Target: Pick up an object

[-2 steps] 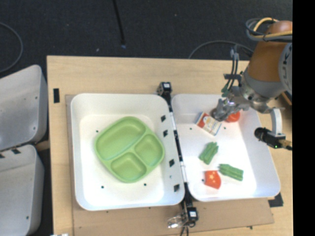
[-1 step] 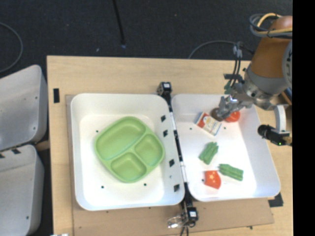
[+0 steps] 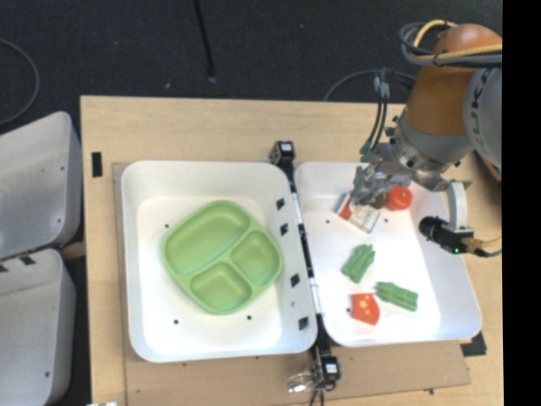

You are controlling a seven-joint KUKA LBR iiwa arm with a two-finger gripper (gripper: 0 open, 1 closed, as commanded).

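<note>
A dark carpeted floor (image 3: 127, 32) surrounds the scene, with a thin black cable (image 3: 199, 25) lying across it toward twelve o'clock; two pale grey panels (image 3: 34, 193) stand at nine o'clock; the light wooden desk (image 3: 211, 125) carries two shallow white bins side by side, seam running twelve to six; the left bin (image 3: 144, 328) holds a green divided plate (image 3: 222, 256) at its middle, its three wells facing up; the grey arm (image 3: 439, 100) with its orange band enters from about two o'clock and reaches down over the right bin (image 3: 439, 320); the pincer (image 3: 368, 191) hangs over that bin's twelve o'clock part, and whether it is open or closed cannot be told, nor does it visibly hold anything; just below it, toward six o'clock, lies a small packet (image 3: 362, 217) on the bin floor, its long axis seeming to run from ten to four o'clock, a red end toward ten; an orange-red round piece (image 3: 399, 198) sits just beside the pincer at three o'clock; near the bin's centre a green piece (image 3: 358, 262) lies with its long axis from one to seven o'clock; a second green piece (image 3: 396, 295) lies toward five o'clock, its axis close to nine-to-three, dipping slightly at the three o'clock end; a small red block (image 3: 364, 309) rests at six o'clock, near the second green piece but apart from it.
</note>
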